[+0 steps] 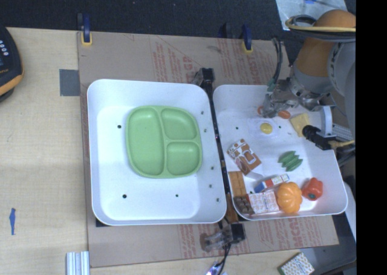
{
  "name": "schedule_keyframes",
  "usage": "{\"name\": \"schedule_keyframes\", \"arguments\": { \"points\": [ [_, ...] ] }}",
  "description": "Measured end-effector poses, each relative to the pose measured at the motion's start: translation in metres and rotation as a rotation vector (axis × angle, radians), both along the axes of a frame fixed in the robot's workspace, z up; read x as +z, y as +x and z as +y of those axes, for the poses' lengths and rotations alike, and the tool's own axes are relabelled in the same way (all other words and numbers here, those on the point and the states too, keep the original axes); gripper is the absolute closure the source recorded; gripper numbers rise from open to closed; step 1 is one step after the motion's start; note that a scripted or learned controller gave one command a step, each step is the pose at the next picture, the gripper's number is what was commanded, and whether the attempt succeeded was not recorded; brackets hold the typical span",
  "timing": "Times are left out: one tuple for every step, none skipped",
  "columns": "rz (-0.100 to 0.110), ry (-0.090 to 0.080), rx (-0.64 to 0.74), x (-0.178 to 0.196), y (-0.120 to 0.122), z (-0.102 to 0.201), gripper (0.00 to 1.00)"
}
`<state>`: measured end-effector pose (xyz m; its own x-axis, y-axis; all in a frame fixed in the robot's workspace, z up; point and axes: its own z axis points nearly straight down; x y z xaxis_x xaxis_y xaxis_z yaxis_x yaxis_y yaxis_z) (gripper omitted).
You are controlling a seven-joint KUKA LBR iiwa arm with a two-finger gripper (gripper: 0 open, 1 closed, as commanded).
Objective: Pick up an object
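Just below claw (279, 106), yellow round piece (266, 127), right bin (329, 207)

Divided plate (163, 141) in left bin (103, 201); 2 packets (243, 156) and toy foods (289, 197) in right bin (338, 198).

Gripper (279, 106) fingers indistinct at right bin's (338, 207) far edge; arm (320, 50) truncated by frame's right edge.
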<state>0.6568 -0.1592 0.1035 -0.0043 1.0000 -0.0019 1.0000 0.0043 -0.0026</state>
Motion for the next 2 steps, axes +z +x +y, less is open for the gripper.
{"name": "schedule_keyframes", "arguments": {
  "points": [
    [0.001,0.0,0.001,0.0,0.0,0.0,0.0],
    [0.003,0.003,-0.004,-0.012,-0.001,-0.029,0.0]
  ]
}}
